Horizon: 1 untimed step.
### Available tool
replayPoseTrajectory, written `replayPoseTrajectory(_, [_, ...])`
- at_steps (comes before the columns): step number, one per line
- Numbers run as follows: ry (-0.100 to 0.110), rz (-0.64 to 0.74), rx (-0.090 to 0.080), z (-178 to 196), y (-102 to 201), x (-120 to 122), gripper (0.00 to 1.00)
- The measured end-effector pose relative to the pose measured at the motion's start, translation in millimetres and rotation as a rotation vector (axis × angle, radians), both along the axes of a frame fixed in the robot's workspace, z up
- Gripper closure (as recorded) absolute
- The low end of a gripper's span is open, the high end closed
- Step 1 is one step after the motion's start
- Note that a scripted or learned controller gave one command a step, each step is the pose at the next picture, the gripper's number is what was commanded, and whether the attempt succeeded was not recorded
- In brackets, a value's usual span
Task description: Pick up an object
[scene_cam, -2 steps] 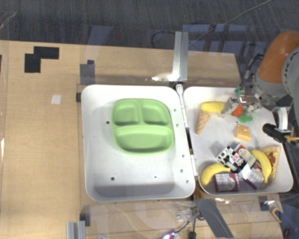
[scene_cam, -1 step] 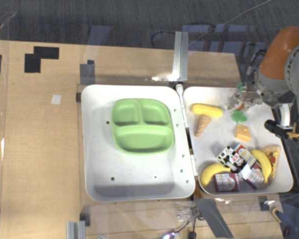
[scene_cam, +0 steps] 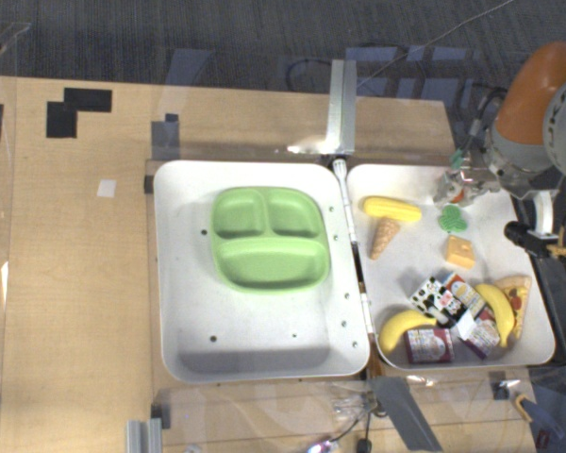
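Hanging over the far right corner of the right bin (scene_cam: 544, 343), gripper (scene_cam: 459, 185) at the end of the grey arm (scene_cam: 538, 121) with its orange band. Just below and toward the near side of it, almost touching in this view — a small green toy (scene_cam: 452, 220), lobed like a leaf or a bit of lettuce, roughly round, no clear long axis. Nearest candidate for the pick, judging by position alone. Further along the same line, a yellow-orange block (scene_cam: 460, 250), squarish. Off to the left of the gripper, a yellow banana-like piece (scene_cam: 392, 209) lying with its long axis across the bin, and an ice cream cone (scene_cam: 383, 237) slanting beneath it, tip toward the near edge. Well apart, at the near end of the bin — a heap of two bananas (scene_cam: 403, 327), cartons (scene_cam: 443, 297) and packets.

Something small and reddish close by the gripper tip, too blurred to name or to call held. State of the gripper itself: cannot tell — too small, too cluttered with cable and metal. Nothing seen lifted clear of the bin floor.

In the left bin (scene_cam: 184, 253), a green divided tray (scene_cam: 267, 238), far from the arm.
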<state>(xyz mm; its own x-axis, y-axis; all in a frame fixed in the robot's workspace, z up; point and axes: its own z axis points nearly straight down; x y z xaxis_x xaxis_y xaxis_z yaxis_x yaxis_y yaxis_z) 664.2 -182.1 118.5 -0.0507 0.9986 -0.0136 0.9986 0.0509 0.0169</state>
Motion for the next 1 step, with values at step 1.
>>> replayPoseTrajectory(1, [0.008, 0.067, 0.013, 100.7, 104.2, 6.7, 1.0])
